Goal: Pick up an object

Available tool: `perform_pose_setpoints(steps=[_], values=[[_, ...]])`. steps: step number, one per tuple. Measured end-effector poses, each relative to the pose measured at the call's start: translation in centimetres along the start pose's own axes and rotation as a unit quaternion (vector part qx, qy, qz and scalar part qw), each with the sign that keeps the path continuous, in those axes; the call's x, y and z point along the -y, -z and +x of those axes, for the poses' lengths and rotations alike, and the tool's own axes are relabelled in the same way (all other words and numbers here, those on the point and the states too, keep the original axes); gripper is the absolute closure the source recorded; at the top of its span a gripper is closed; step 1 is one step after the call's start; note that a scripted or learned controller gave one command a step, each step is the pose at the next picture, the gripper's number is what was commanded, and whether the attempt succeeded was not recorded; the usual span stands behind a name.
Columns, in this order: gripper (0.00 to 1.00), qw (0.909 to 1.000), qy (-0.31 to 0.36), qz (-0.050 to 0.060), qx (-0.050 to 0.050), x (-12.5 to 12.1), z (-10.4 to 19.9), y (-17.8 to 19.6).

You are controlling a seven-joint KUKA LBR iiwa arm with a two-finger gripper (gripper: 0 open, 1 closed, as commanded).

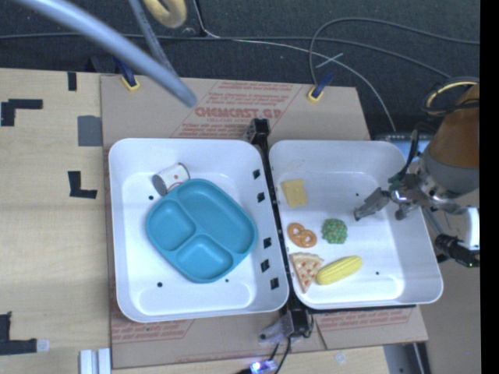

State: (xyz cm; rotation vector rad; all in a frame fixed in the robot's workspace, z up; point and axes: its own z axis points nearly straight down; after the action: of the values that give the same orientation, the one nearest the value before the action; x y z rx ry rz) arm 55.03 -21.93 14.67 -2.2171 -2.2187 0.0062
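In the right bin [390, 158] lie a pale yellow cheese square [294, 192], a pretzel [301, 235], a green broccoli floret [334, 231], a yellow corn cob [338, 269] and a triangular pizza slice [305, 269]. My gripper [380, 210] hangs over the right side of this bin, to the right of the broccoli and slightly higher in the view. Its fingers are spread apart with nothing between them. One finger [368, 207] points left toward the food.
The left bin [125, 209] holds a blue divided plate [200, 229] and a small tipped cup [170, 178] at its upper left. The grey arm with its orange band [456, 142] comes in over the right bin's right wall. Cables run across the back.
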Motion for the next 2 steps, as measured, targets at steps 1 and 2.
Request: perform_pose_setpoints(steps=[1,2], values=[[0.00,1.0000,-0.001,-0.003,0.001,0.8,0.5,-4.8],[0.00,1.0000,0.001,-0.005,0.002,0.6,0.5,-6.1]])
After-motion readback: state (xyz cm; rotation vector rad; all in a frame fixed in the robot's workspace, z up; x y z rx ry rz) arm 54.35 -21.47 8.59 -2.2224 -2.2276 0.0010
